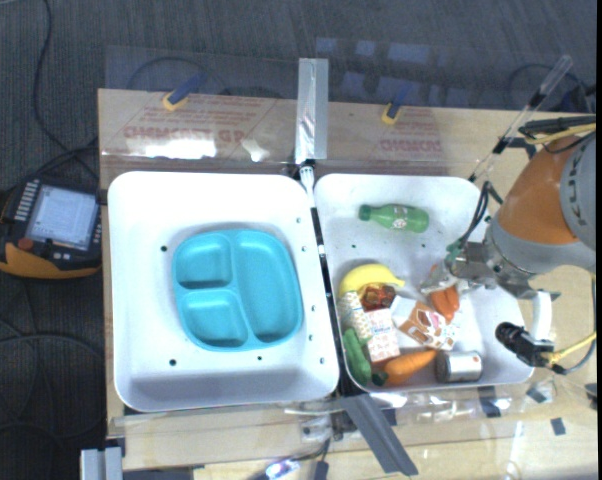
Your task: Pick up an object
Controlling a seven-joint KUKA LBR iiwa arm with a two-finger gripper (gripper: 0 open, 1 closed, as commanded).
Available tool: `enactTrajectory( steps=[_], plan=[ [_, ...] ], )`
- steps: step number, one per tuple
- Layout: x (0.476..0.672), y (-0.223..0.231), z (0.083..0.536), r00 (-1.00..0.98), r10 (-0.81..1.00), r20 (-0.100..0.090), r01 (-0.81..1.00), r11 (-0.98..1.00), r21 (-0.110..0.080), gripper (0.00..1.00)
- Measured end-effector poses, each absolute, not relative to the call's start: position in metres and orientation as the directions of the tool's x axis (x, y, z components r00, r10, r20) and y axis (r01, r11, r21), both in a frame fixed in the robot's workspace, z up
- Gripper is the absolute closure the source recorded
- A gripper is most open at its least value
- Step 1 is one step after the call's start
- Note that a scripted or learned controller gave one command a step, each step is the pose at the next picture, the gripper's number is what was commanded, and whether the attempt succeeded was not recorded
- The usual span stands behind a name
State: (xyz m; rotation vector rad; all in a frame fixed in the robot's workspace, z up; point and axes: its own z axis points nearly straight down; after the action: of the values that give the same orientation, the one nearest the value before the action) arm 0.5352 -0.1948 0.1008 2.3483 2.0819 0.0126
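Pincer [449,280] fingertips blurred among clutter

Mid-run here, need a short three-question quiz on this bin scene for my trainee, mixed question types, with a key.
1. True or false: the blue divided tray lies in the right bin.
2. Which item lies alone near the right bin's far wall?
A. green bottle
B. carrot
C. banana
3. Fill in: the arm's pincer is over the ____ bin.

Key: 1 false, it lies in the left bin. 2 A. 3 right.
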Motion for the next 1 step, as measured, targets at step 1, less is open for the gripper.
enactTrajectory(
  steps=[1],
  plan=[
    [0.5255, -0.1951, 0.1798, 0.079, 0.997, 0.001, 0.997, -0.079, -0.002, 1.00]
  ],
)
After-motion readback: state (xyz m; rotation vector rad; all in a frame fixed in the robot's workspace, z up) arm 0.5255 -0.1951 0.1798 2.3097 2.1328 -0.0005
